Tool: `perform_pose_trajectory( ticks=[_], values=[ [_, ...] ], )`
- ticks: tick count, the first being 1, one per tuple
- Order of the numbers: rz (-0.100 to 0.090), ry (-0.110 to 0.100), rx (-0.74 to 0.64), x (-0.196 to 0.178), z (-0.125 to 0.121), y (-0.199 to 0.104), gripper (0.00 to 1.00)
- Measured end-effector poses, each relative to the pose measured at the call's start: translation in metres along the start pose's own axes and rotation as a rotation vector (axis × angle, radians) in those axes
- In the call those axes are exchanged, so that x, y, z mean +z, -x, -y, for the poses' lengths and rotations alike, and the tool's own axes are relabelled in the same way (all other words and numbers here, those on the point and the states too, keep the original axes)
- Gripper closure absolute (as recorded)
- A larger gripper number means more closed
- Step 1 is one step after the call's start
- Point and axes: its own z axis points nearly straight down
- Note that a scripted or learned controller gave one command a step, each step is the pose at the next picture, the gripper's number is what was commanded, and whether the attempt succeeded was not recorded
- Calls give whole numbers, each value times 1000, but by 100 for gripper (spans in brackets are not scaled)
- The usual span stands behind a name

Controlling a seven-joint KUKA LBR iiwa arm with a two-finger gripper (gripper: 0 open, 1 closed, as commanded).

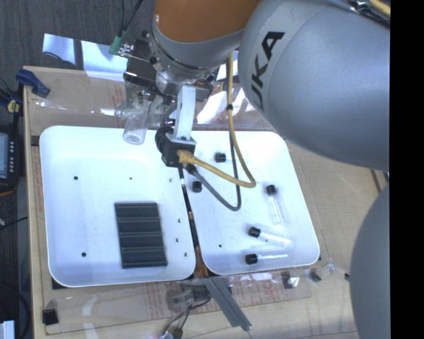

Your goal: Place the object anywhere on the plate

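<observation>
Your gripper [136,122] sits over the far edge of the left bin [59,152], up by the back rim. Can't tell if it's apart or together, the clear parts and wrist hardware blur into each other there. A clear tube [134,132] w/ a round open end pokes out below it, at the bin's back rim. Looks like it's at the tool tip, but I can't confirm it's clamped vs just sitting under it.

Just right of that, a white bracket runs down to a black fitting [171,147] over the seam between bins. A yellowish hose [225,175] and a dark cable [222,197] loop from it across the right bin [301,198].

The plate, a dark ribbed rectangular slab [140,234], lies flat in the near half of the left bin, well apart from the gripper. Nothing on it.

Right bin: clear vials w/ black caps. One [273,202] is mid-bin, two more near the front, [268,234] and [265,256]. A loose black cap-like bit [220,157] is near the back, another [196,187] by the seam.

The arm's grey body w/ orange band [199,20] fills the top right, so the far right corner of the bench is hidden from you.
</observation>
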Motion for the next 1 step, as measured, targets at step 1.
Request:
perform_pose_trajectory(
  ticks=[1],
  values=[
    [8,-4,304,115,90,-26,100]
  ],
)
